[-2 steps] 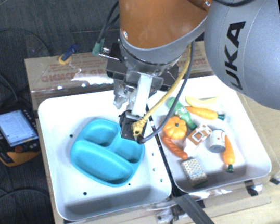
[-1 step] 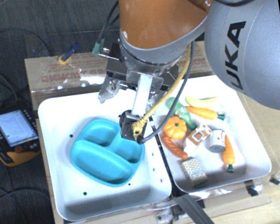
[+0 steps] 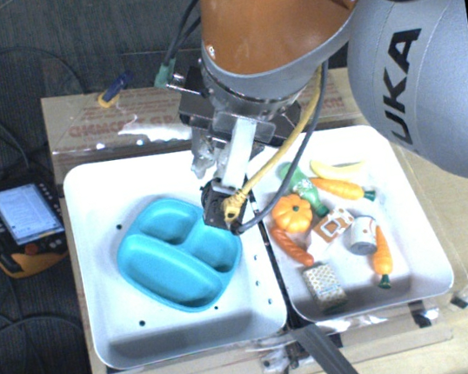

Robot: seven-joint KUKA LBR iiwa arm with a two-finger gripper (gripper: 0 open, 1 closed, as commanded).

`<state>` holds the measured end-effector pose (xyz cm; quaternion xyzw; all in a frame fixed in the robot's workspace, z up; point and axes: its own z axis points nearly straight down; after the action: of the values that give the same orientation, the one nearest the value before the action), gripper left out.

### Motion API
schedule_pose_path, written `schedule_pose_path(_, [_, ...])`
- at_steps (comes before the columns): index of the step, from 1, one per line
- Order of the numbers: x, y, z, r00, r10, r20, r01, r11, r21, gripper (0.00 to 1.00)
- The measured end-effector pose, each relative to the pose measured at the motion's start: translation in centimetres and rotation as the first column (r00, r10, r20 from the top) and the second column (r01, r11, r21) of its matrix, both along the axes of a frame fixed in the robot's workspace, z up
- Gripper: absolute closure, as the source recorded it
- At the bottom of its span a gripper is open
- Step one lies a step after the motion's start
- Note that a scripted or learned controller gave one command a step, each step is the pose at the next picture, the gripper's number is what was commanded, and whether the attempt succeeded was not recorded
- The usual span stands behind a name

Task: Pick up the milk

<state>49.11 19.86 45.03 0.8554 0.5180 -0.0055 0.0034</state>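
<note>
Just beside milk [image 3: 333,226]: pumpkin [image 3: 292,213], can [image 3: 361,235]

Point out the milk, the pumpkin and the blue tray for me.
milk [image 3: 333,226]: camera view, on the carton's upturned face.
pumpkin [image 3: 292,213]: camera view, on its ribbed top.
blue tray [image 3: 162,259]: camera view, on the floor of its large compartment.

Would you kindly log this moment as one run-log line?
gripper over far side of left bin | milk in right bin, apart from gripper | blue tray in left bin | pick not yet done
</note>
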Motion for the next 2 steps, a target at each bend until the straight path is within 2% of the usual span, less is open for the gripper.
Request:
schedule_pose_path(1, [-0.74,3.09,-1.71,0.847,-0.531,0.006,0.531,0.847,0.009,1.0])
schedule_pose_path(2, [-0.75,3.1,-1.71,0.845,-0.535,0.006,0.535,0.845,0.008,0.0])
